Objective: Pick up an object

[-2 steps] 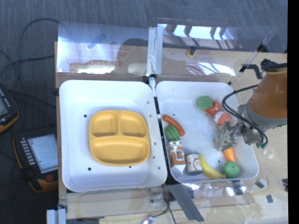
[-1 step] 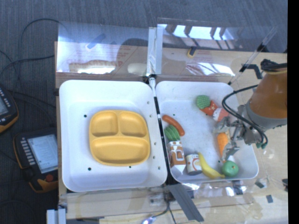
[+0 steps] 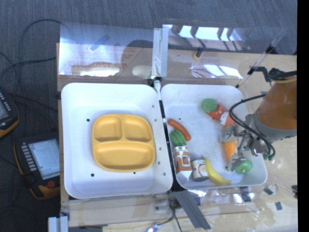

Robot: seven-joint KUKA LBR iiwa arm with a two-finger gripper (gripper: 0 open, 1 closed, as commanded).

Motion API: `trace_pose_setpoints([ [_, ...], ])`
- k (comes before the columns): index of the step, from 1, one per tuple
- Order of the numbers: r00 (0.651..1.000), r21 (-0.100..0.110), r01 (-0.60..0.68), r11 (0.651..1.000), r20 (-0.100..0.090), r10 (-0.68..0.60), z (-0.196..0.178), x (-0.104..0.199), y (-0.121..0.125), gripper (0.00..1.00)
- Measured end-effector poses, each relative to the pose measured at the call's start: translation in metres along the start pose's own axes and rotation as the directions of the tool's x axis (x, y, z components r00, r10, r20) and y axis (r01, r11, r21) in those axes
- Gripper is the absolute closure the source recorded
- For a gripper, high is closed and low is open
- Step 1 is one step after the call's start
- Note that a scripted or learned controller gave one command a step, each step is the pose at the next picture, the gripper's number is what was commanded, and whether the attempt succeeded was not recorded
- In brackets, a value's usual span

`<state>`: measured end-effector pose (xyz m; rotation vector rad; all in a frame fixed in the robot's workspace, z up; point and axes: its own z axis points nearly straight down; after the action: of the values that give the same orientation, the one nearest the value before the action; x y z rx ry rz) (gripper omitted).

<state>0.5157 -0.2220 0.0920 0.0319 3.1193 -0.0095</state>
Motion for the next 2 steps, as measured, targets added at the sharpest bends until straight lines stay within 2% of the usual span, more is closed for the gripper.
trace_pose_setpoints([
  [1, 1.000, 0.003, 0.002, 1.000, 0.000, -0.002, -0.0106, -0.0016, 0.0004, 1.00],
  [2, 1.000, 0.003, 0.002, 1.000, -0.001, -0.002, -0.0105, -0.0015, 0.0005, 0.00],
])
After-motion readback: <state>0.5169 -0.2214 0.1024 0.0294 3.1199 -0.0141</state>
